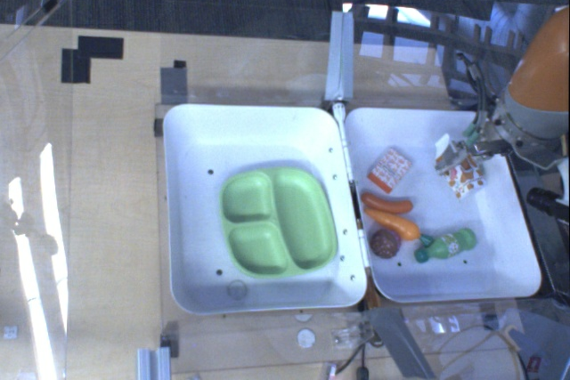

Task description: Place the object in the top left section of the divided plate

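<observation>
A small patterned packet (pixel 465 180) lies just beneath the jaws (pixel 460 157).

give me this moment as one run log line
phase: reaching | gripper: over right bin, by white-orange packet | divided plate: left bin, nothing in its sections | other items: carrot, green bottle

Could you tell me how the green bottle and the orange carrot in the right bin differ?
The green bottle is green with a pale label, while the orange carrot is plain orange. The bottle has a narrow neck and cap toward the bin's middle; the carrot is a smooth tapering stick. The bottle lies nearer the front edge and further right; the carrot lies beside a brown round piece. Both lie flat on the floor of the right bin, apart from the claw.
</observation>
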Robot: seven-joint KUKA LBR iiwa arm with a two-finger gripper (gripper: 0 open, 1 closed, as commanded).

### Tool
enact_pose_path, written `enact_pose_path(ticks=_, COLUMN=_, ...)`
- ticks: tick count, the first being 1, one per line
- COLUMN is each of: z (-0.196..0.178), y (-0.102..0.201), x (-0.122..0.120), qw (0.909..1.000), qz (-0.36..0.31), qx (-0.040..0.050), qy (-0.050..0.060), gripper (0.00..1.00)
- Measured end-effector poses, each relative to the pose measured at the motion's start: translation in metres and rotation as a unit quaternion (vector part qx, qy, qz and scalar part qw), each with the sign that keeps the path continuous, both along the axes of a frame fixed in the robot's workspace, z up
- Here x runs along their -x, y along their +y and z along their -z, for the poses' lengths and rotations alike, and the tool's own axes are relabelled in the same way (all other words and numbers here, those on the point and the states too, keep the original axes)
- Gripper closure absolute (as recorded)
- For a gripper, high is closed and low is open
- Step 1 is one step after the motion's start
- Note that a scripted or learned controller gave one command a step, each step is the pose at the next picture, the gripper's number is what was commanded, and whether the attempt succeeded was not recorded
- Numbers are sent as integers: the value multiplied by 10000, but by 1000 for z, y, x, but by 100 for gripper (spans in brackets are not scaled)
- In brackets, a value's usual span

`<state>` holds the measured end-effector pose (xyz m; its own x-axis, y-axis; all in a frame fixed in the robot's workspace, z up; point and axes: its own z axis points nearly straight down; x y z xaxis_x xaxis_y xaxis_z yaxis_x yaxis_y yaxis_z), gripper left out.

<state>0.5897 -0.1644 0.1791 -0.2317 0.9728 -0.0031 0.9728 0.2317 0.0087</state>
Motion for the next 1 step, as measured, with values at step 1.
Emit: enact_pose_path(ticks=1, z=-65, y=76, x=-5, qw=9995, qz=322, qx=-6, qy=-4, gripper=100)
